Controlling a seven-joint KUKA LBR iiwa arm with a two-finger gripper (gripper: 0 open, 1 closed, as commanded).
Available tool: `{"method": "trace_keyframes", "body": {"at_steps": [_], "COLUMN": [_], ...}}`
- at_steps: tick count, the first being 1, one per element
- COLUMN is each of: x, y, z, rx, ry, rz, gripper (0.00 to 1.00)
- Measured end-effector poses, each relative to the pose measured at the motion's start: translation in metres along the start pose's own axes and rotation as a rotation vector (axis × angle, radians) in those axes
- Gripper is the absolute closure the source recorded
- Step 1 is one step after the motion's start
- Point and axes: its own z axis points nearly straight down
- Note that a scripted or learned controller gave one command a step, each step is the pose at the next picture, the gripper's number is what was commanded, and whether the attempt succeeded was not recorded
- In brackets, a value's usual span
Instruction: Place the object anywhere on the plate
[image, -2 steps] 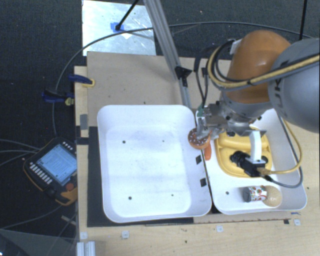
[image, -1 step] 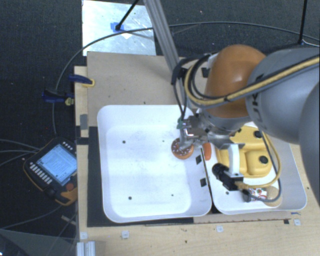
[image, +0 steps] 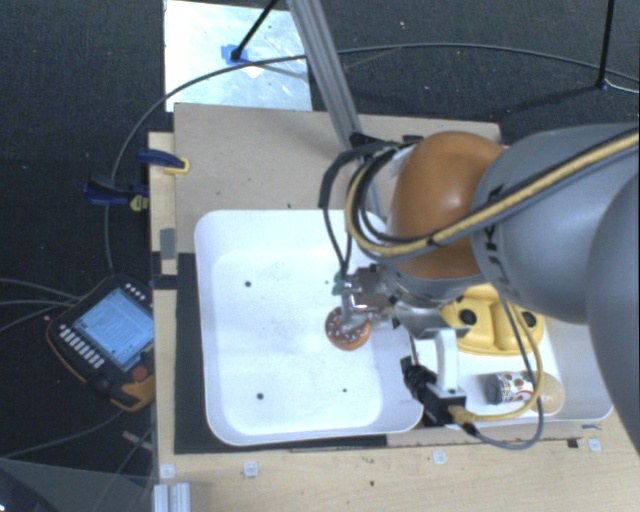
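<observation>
We see 2 white bins on the bench. The left bin sits near the middle of the bench, and its white floor is bare but for a few small dark dots. The right bin is mostly hidden under the big grey arm, which has an orange band above the wrist.

The gripper hangs over the right side of the left bin, close to that bin's right wall. Right under its tip we see a small round brown object, a bit like a little donut. It seems to lie on the bin floor, and the tip is touching it or just above it. We cannot tell if the pincer is apart or together, and we cannot tell if it has the object.

In the right bin, a yellow thing peeks out from under the arm. Near that bin's front edge lies a small can with red marks on it, on a pale round plate that we see just a bit of.

Black cables loop around the wrist. On the floor by the bench's left edge lies a handheld screen.
</observation>
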Motion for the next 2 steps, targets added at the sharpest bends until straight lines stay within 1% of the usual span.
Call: {"method": "trace_keyframes", "body": {"at_steps": [1,2], "x": [-0.0064,-0.0062], "y": [0.0132,0.0129], "z": [0.0129,0.0123], "rx": [-0.003,-0.003], "ry": [-0.001,-0.001], "rz": [0.007,0.007], "gripper": [1.00,0.00]}}
